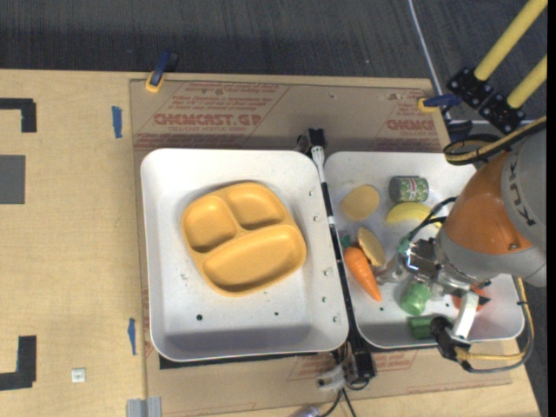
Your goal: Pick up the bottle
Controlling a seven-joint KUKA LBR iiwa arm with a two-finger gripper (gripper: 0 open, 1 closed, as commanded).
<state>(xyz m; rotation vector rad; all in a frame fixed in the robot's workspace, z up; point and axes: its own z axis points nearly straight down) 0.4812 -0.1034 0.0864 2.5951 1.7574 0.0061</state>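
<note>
Currently the arm (499, 211) is lowered into the right bin (512, 324), gripper (434, 272) over the green bottle (415, 298) near the bin's front edge. Whether the claw is wide, narrow or closed cannot be told; the bottle is partly covered. A carrot (363, 273) lies just beside it, a can (407, 188) at the back edge. Risk judged: the carrot could be nudged or pinched instead, the round bottle squeezed out sideways
</note>
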